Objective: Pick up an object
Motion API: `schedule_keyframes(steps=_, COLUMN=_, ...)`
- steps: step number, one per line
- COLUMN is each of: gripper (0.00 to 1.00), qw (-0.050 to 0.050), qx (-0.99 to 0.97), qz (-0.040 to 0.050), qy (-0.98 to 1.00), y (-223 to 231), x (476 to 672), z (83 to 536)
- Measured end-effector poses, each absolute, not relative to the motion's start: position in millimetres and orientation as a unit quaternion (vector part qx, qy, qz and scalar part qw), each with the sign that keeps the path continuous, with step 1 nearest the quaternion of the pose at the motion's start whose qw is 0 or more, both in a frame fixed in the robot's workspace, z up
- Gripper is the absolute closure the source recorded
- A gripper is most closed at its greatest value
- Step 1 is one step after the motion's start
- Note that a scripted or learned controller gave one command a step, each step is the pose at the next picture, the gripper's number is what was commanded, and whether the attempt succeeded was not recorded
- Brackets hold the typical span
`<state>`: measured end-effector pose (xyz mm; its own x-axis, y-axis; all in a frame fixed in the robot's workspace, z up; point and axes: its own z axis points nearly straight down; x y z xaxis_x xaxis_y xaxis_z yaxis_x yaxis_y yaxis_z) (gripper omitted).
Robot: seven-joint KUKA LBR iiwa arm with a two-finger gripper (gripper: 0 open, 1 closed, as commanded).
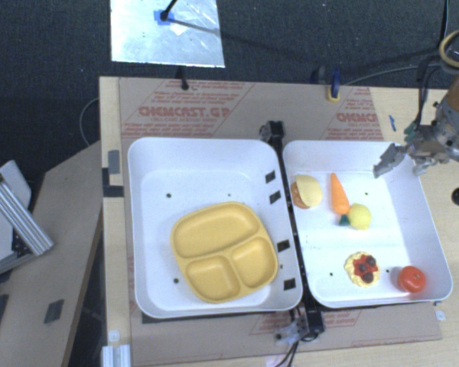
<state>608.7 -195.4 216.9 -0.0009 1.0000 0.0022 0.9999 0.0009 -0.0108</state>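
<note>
A: You are looking first at the near edge of the bench (214,329), where some cable ends are poking out just below the seam between the two bins.

B: And what is sitting in the left bin (149,205)?

A: A yellow divided tray (223,249) is lying there, toward the bin's near right corner, three compartments facing up.

B: You are asking about the right bin (424,228) too, I take it?

A: Yes. A red tomato (411,279) is resting in its near right corner. Just left of it, along the near edge, a small round tart (362,268) with red topping is lying flat.

B: Farther back, a yellow lemon (359,216) is sitting around the bin's middle, touching the green end of an orange carrot (339,195), which is pointing toward the far edge.

A: And beside the left wall you are seeing a burger bun (306,192), close to the carrot but apart from it.

B: Where is the gripper (404,159) hanging?

A: It is hovering over the far right corner of the right bin, with the grey arm (455,121) coming in from the right. Its two fingers are spread apart with nothing between them.

B: So every piece of toy food is lying in the bin, untouched by it?

A: Yes, you are seeing all five well clear of the fingers.
</note>
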Motion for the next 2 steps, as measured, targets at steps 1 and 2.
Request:
schedule_keyframes(steps=1, gripper=0.00, qw=-0.001, qx=-0.706, qz=-0.0004, qy=-0.709, y=-194.7, x=611.6, z=224.9)
schedule_keyframes(steps=2, gripper=0.00, qw=0.001, qx=-0.707, qz=0.0007, qy=-0.708, y=-197.9, x=602.0, z=174.9)
